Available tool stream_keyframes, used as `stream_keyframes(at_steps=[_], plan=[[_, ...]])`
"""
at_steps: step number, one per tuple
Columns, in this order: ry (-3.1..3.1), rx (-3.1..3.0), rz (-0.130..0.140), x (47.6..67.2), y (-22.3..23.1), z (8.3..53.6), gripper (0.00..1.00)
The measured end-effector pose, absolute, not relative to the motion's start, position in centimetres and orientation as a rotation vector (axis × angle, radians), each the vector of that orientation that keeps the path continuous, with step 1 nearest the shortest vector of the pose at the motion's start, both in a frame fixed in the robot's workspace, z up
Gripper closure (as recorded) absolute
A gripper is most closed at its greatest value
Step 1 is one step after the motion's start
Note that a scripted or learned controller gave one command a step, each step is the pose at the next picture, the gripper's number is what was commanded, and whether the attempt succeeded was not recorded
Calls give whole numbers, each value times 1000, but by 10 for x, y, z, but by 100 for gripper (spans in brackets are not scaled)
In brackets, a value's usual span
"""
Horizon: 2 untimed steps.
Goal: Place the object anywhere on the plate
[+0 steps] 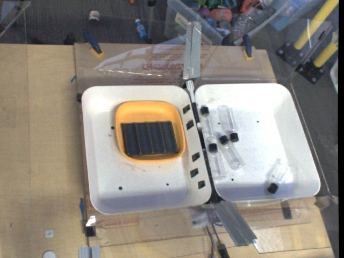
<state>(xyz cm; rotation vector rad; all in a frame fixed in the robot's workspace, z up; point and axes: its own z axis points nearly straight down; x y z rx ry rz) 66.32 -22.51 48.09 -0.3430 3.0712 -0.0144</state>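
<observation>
Orange plate (124, 114) sits in the left bin (102, 190), slightly above that bin's centre. A black ridged block (149, 138) lies flat on it, inside the rim and covering most of the plate's floor.

The right bin (258, 104) holds several clear vials with black caps (221, 138). Most are grouped near the divider between the bins. One lone vial (277, 177) lies apart, near the right bin's lower right corner.

Claw state: cannot be told from this view — neither how far it is open nor whether it has hold of anything.

Step in hand, as a judgement:
- If the block is the task's object, placement looks complete; it rests fully on the plate.
- If a vial is meant, the task stands at its start — no vial is on the plate.

Next move, in the second case:
- Select the lone vial; it has free space on all sides, whereas the grouped vials lie close together.
- Grip across the vial's narrow body; clear round walls are likely to roll or slip.
- Carry it over the divider and release it on the block or the strip of plate left bare beside it.

The surface (37, 144) around the bins carries nothing relevant to the task.
</observation>
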Motion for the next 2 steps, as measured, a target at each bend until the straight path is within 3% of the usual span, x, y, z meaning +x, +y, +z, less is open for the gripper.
stream_keyframes(at_steps=[2], plan=[[3044,-329,-22,664,-227,509,100]])
